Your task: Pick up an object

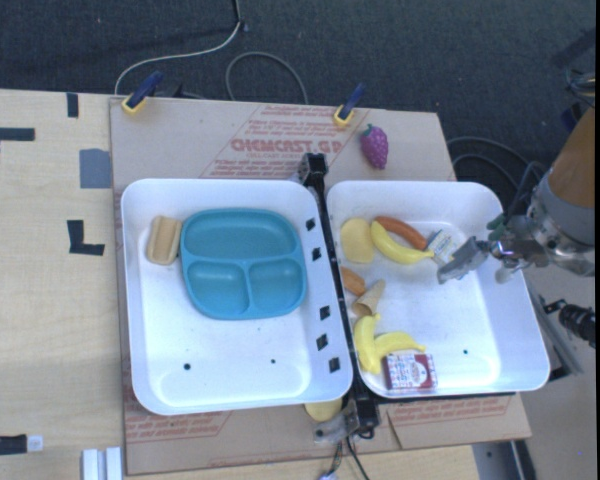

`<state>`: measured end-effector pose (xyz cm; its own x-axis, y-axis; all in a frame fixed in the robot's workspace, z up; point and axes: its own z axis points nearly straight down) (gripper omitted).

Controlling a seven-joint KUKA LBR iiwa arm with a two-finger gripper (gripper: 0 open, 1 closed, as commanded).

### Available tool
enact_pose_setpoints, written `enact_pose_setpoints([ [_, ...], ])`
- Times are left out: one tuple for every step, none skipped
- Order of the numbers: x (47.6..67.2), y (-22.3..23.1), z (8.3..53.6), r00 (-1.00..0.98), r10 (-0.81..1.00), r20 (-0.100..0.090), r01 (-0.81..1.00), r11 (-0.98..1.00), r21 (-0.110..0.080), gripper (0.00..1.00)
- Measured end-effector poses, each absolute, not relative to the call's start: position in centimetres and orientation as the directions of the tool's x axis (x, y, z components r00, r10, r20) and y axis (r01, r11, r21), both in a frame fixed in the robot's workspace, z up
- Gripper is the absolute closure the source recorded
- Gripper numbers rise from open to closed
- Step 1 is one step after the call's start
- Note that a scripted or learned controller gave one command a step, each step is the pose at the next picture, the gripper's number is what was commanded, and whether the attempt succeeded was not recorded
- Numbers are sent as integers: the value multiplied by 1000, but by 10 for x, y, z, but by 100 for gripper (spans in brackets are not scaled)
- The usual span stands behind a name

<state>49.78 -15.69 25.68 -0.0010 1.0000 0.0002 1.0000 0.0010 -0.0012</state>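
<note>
The grey metal gripper (460, 260) hangs over the right bin (480, 368), and I cannot tell its state. Just left lies a smooth, curved banana (398, 249). A blue plastic tray (244, 261) sits in the left bin (220, 378).

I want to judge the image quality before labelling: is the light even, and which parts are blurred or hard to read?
In the camera view the light is soft and even, with faint shadows and no strong glare on the right bin or left bin; the teal plate and bananas look fairly sharp, while the gripper is somewhat smeared.
</note>
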Motion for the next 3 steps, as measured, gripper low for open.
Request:
enact_pose_setpoints([
  [568,-137,172,-4,1000,-1,1000,4,1,0],
  [627,-130,85,-4,1000,-1,1000,4,-1,0],
  [665,-97,83,0,1000,-3,1000,0,-23,0],
])
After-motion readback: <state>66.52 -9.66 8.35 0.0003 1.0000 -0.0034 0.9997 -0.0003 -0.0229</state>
